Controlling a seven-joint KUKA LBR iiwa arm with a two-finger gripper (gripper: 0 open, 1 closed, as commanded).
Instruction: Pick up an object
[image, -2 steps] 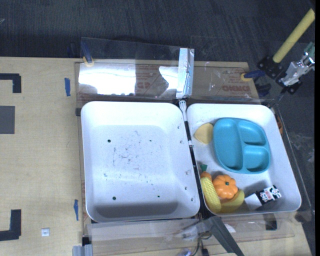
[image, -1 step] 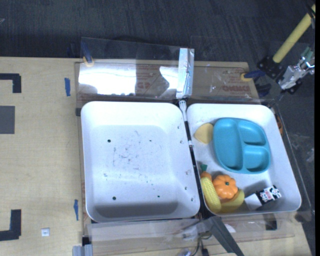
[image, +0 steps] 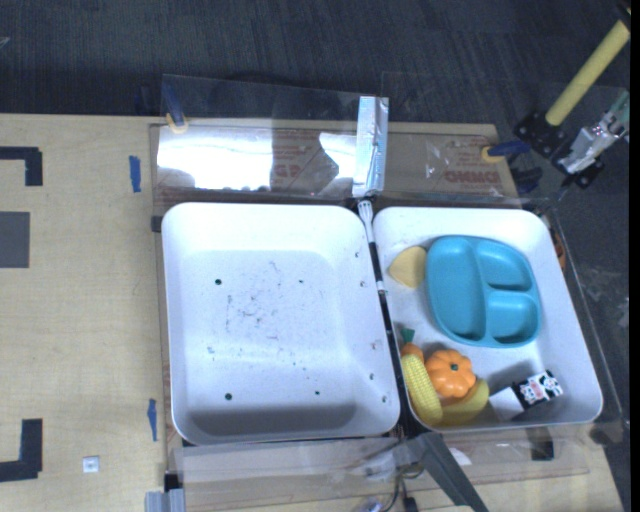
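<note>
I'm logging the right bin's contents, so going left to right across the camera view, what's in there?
Yellow wedge-shaped piece → orange toy pumpkin → black-and-white toy. The blue divided tray and the corn cob overlap these in the order, so I've left them out.

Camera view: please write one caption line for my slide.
Right white bin holds a blue divided plastic tray, orange toy pumpkin and yellow toy corn.

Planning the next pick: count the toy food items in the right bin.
3, maybe more hidden: an orange pumpkin near the front, a yellow corn cob touching its left side, and a pale yellow piece beside the blue tray's left edge.
</note>
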